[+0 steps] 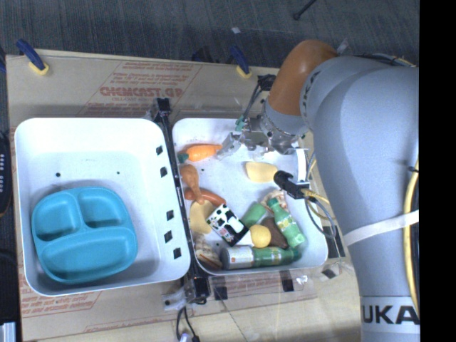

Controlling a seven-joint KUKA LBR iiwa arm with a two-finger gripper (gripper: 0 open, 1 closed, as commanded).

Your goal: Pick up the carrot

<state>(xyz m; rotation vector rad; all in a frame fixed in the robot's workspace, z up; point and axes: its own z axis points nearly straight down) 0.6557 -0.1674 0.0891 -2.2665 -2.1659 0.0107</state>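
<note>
The carrot lies on the floor of the right bin, in that bin's upper left corner, close against the divider where the two bins meet. It points roughly sideways, its stubby end toward the divider — nothing is touching it. Just to the carrot's right, near its tip, hangs the gripper; whether its fingers are spread or pressed together cannot be told from this slant, and nothing is seen between them. Behind the gripper rises the grey arm with its orange band.

Below the carrot lies a chicken drumstick, then a black-and-white cow-patterned block. Further from the carrot, to its lower right, sit a pale yellow wedge, a lemon and green bottles — all crowded at the bin's near end.

Across the divider from the carrot, the left bin holds a blue sectioned tray.
</note>
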